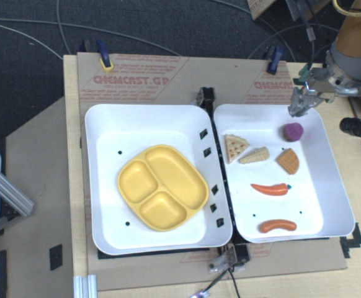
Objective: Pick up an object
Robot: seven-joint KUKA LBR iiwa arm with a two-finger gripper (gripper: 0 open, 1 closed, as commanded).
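On the counter (56, 166), the divider (214, 160) between the two white bins serves as the landmark. Left of it, the left bin (100, 129) holds a yellow compartment plate (162, 186), lying flat and turned at a slant, near the bin's middle. Just right of the divider, in the right bin (335, 191), a waffle wedge (234, 146) lies with a pale bread-like wedge (255, 156) touching or nearly touching its right side. Further right of the divider sits a brown cracker-like piece (288, 161), and above it a purple ball-like toy (293, 131). Below these, a red chili pepper (270, 189) lies crosswise, and nearer the bin's front edge an orange-red sausage (277, 226) lies the same way. Farthest right of the divider, at the bin's far corner, the hand (298, 107) hangs over the rim, just above and beside the purple toy, not touching it. Whether its fingers are apart or together cannot be told.
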